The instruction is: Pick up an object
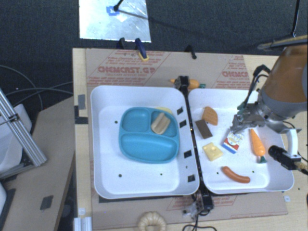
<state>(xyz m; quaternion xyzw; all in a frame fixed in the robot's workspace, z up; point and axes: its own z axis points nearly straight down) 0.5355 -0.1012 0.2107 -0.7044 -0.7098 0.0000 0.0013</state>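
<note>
In the right bin (276, 182), the gripper (239, 127) hangs just above the small white carton (232, 143); whether it is spread or closed, I cannot tell. Descend squarely, avoiding the carrot (257, 143) beside it.

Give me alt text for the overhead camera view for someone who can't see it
A grey robot arm's gripper hovers over a small white carton in the right white bin, among a carrot, sausage and cheese wedge. The left bin holds a blue divided plate.
</note>
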